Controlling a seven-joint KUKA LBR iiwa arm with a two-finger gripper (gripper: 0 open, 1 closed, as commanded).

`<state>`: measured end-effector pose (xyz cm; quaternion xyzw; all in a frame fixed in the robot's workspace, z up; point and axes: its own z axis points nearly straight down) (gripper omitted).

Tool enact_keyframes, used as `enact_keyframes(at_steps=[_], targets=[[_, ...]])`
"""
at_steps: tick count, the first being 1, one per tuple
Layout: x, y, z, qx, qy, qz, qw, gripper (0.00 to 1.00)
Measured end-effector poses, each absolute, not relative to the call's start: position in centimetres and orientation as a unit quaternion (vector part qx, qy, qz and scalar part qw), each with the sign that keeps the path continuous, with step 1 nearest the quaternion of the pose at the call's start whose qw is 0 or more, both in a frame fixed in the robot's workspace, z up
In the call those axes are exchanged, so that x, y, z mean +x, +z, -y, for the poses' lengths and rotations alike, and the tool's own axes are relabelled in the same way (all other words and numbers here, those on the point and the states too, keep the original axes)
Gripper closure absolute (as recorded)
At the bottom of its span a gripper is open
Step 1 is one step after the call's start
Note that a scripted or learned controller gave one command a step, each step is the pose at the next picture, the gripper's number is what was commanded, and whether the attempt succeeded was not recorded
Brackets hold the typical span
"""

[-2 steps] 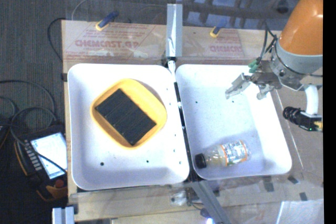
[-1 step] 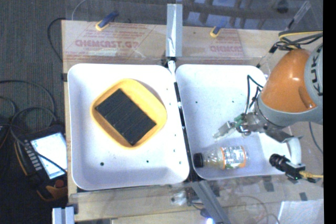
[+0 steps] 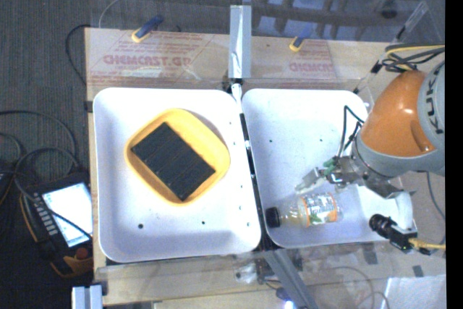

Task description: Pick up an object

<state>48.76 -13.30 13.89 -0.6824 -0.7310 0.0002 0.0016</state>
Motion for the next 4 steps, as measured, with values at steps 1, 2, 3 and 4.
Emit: enact_keyframes(at_steps=[1,2,3,4], targets=[[48.8,9.2,17.4,-0.677,-0.0043,0.736,-0.004,0.0],[49.1,10.3,17.4,-0.677,-0.0061,0.736,-0.006,1.0],[49.1,10.2,17.4,-0.677,-0.006,0.736,-0.006,0.0],[48.8,9.2,15.0,-0.68,-0.0024,0.733,-0.01,0.0]])
